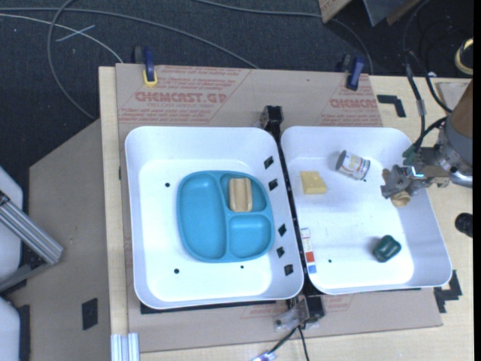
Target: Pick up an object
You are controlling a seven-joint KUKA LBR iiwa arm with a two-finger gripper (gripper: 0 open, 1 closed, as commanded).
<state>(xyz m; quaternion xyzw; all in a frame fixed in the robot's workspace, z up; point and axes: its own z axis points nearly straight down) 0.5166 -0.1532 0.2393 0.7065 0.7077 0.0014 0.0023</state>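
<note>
My gripper [397, 185] hangs over the right edge of the right bin [353, 277], reaching in from the right. A small tan object [403, 199] lies right under its tip; whether it is held I cannot make out. To the gripper's left a small silver jar [352, 165] lies on its side. A yellow block [313, 183] rests further left. A dark green object [387, 248] sits near the bin's front right corner.
The left bin [150, 201] holds a blue divided plate [203, 216] with a tan piece [240, 194] in its upper right compartment. A small white card [308, 253] lies at the right bin's left wall. Black clips line the divider between the bins.
</note>
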